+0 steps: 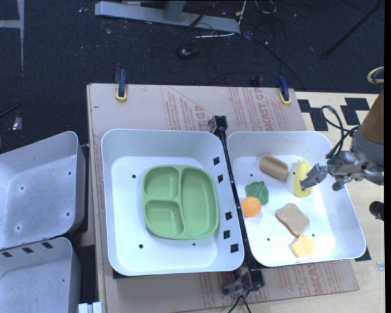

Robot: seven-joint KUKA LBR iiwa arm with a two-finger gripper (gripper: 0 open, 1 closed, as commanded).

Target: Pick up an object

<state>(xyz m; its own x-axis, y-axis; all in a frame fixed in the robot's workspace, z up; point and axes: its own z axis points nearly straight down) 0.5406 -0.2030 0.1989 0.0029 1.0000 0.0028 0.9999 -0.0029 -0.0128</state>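
- Gripper (320,175) sits over my right white bin (342,202), fingers slightly apart, gripping nothing I can see
- tips just beside the yellow banana-shaped toy (300,181)
- green divided tray (181,202) in left bin

Floor (49,61) on my feed is dark speckled carpet, littered with pale flecks; black cables (287,64) snake across it at top, past a grey metal bar (165,18) lying at a slant; tabletop (183,104) is a tan board with red printed lettering, held by two blue-and-yellow clamps (121,85) along its far edge; black-and-white checker markers (342,113) at its right side; spare white trays (36,183) sit off to the left; lighting even, no hard shadows
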